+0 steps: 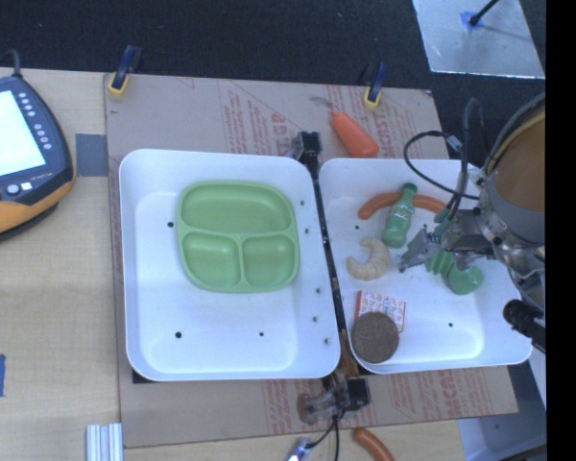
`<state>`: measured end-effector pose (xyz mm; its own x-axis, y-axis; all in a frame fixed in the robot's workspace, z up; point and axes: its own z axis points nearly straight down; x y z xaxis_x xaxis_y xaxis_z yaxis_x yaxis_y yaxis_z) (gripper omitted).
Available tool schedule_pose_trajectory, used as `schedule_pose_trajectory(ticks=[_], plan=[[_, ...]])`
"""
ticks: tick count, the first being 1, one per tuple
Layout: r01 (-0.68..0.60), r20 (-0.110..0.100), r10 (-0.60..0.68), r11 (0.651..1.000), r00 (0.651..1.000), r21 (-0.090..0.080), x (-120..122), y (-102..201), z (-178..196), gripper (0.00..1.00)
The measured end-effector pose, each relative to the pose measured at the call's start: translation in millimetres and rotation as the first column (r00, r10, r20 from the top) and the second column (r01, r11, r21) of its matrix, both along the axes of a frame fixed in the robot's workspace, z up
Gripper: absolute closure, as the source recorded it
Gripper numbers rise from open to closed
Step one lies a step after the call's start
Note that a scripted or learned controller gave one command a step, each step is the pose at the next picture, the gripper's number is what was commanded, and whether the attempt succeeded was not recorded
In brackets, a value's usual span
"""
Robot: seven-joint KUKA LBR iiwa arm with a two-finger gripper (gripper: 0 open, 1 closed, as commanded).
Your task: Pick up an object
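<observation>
Camera view puts your claw [424,251] low in the right bin [432,349], fingers spread and holding nothing, between the green bottle [399,216] and the croissant [370,259], both candidates lying loose and within reach for a pick.

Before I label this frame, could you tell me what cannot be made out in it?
- Gripper: fingers too small and cluttered to tell open or shut.
- Green object: partly covered by the gripper; identity unclear.
- Orange sausage: its middle is hidden behind the green bottle.
- Red-and-white packet: print too small, lower part under the brown disc.
</observation>
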<state>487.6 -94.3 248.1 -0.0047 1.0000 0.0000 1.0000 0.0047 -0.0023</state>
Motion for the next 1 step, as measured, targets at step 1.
schedule_pose_trajectory(ticks=[1], plan=[[0.000,-0.004,0.000,1.000,1.000,-0.001,51.2,-23.4,-115.1,0.00]])
